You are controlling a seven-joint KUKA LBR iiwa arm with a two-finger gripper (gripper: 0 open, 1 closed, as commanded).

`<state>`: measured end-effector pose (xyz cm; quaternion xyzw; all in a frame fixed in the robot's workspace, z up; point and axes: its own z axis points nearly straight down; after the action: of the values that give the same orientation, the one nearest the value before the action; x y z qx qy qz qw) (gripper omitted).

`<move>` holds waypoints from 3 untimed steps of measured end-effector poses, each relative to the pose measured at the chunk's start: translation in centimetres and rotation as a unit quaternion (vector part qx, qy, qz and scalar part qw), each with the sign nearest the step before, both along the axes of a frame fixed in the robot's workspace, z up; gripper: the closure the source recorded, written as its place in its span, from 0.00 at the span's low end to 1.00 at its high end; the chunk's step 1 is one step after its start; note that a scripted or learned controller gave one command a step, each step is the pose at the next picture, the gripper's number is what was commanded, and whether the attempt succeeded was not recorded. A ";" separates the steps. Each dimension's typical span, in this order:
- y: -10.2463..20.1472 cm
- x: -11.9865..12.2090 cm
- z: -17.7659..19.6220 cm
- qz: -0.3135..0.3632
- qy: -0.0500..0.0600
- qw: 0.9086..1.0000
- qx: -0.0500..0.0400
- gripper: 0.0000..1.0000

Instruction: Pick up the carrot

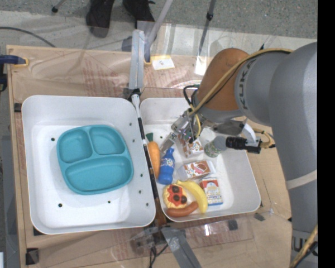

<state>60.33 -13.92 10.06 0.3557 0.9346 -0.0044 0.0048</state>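
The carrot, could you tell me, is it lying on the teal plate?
No, the carrot lies in the right bin against its left wall, while the teal plate sits in the left bin.

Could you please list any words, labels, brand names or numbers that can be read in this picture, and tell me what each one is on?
"KUKA": partly legible lettering running down the grey arm.
White tag on the bench behind the bins: a mark, too small to read.
Small cartons in the right bin: printed, but blurred.
Blue bottle beside the carrot: no legible label.
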 end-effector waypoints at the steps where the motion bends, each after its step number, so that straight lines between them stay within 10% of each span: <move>1: 0.1 0.1 1.1 0.001 -0.001 1.000 0.001 1.00; 2: 0.1 0.1 1.1 0.001 -0.001 1.000 0.001 0.00; 3: -9.5 2.5 4.3 0.068 0.001 0.998 0.004 0.00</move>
<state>62.78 -23.44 14.40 0.2915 0.9566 -0.0009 0.0031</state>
